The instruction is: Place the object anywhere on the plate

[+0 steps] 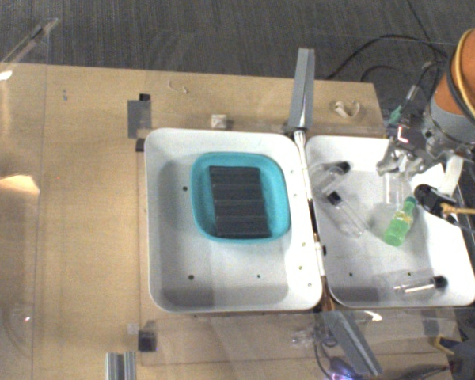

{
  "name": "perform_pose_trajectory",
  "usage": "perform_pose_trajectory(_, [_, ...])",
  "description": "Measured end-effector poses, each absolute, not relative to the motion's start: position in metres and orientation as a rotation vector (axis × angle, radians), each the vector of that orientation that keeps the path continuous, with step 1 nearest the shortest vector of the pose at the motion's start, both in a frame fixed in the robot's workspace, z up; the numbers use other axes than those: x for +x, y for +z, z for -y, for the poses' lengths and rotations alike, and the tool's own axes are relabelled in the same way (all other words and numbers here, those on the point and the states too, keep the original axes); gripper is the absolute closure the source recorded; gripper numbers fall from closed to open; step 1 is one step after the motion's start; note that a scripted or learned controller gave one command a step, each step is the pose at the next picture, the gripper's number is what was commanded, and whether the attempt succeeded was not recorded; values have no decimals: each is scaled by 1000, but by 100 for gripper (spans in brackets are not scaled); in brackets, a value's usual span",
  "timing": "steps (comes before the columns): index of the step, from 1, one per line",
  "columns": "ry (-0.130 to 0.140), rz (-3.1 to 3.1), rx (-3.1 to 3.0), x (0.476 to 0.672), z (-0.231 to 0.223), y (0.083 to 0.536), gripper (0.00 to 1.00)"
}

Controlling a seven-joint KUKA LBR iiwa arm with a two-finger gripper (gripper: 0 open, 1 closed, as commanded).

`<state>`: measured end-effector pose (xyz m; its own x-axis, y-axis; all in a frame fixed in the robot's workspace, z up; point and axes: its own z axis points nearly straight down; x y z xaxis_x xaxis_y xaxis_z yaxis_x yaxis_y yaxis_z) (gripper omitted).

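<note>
A teal plate [199, 192] lies in the left bin [166, 275], with a dark ribbed insert [237, 201] covering its middle. In the right bin [459, 287] a small green bottle [398, 225] lies tilted near the centre right. My gripper [395, 179] hangs over the right bin's upper right, just above the green bottle's top end. Nothing can be seen held in it. Three clear vials with black caps also lie in that bin: one at the top left [331, 169], one in the middle [343, 210], and one by the front wall [417, 285].
A grey post [302, 85] stands behind the seam between the bins. The raised divider [311, 212] separates the two bins. Cables run off the bench at the right rear. The wooden bench [63, 212] stretches to the left.
</note>
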<state>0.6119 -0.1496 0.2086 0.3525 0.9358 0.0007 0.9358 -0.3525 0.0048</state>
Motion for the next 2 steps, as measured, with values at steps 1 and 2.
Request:
perform_pose_trajectory(1, [3, -1700, 2641, 551, 89, 172, 100])
perform_pose_trajectory(2, [4, -1698, 2642, 551, 89, 172, 0])
